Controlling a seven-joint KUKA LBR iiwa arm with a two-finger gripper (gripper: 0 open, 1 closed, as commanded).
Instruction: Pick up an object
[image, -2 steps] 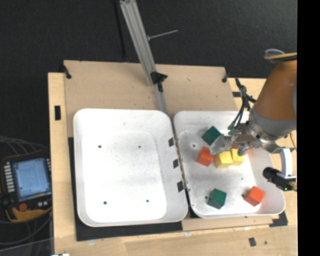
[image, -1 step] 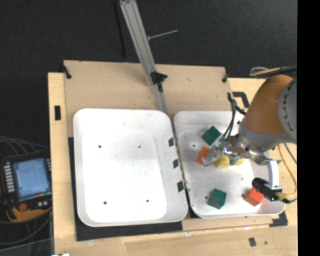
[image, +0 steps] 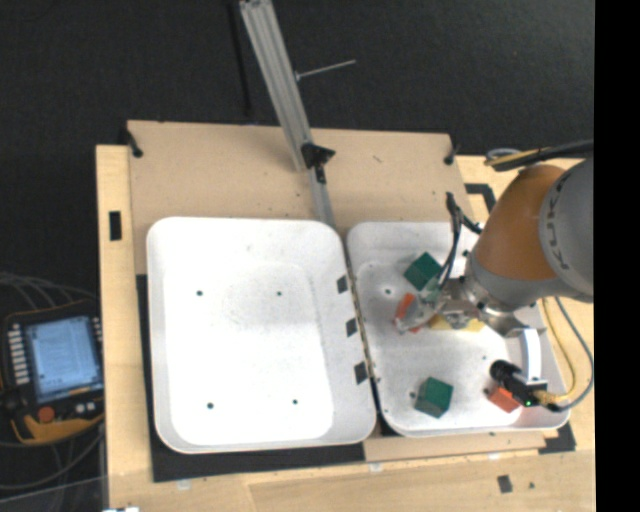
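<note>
1. Control pendant (image: 60, 362): off the table's left side, screen lit. No part in my job.
2. Table (image: 250, 160): pale board that carries both bins side by side.
3. Left bin (image: 165, 300): white and shallow, with a few dark dots on its floor. I judge it to be the drop-off side, which is why my arm is not over it.
4. Right bin (image: 385, 240): white. The loose pieces lie here, so my arm reaches in from the right.
5. Orange piece (image: 405, 312): small, orange-red, shape too blurred to name. It lies left of the bin's middle, just left of my claw, and I cannot tell whether they touch. Being closest, it is my likeliest pick.
6. Far green block (image: 423, 268): dark green, boxy, sitting askew just beyond my claw. The second candidate.
7. Near green block (image: 434, 396): the same green, by the bin's near wall and well apart from my claw.
8. Claw (image: 437, 312): low over the bin floor, between the orange piece and my wrist. I cannot tell whether it is released or clenched, and I see nothing grasped in it.
9. Red piece (image: 498, 399): small, in the near right corner, left alone.
</note>
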